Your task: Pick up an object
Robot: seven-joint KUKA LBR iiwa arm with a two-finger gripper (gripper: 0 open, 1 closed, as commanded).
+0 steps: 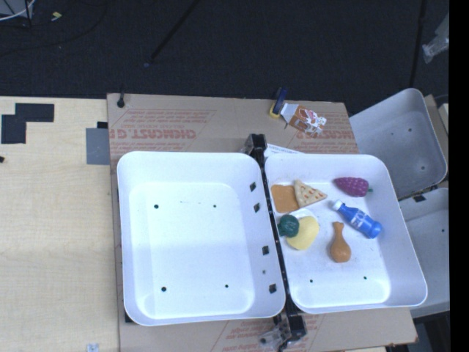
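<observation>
The right bin [366,284] holds several toy foods. A purple grape bunch [352,186] lies at its far side. A blue bottle [358,220] lies slanted beside a brown chicken drumstick [339,243]. An orange slab [283,197] and a pizza wedge [308,193] sit near the divider. A dark green ball [289,225] rests against a yellow piece [305,232].
The left bin [187,244] sits beside the right one on a cardboard sheet [190,127]. Black clips [255,145] join the bins at the divider. A small printed tag [304,119] and a blue-yellow clip [278,103] lie behind. A grey plate [399,141] stands at the right.
</observation>
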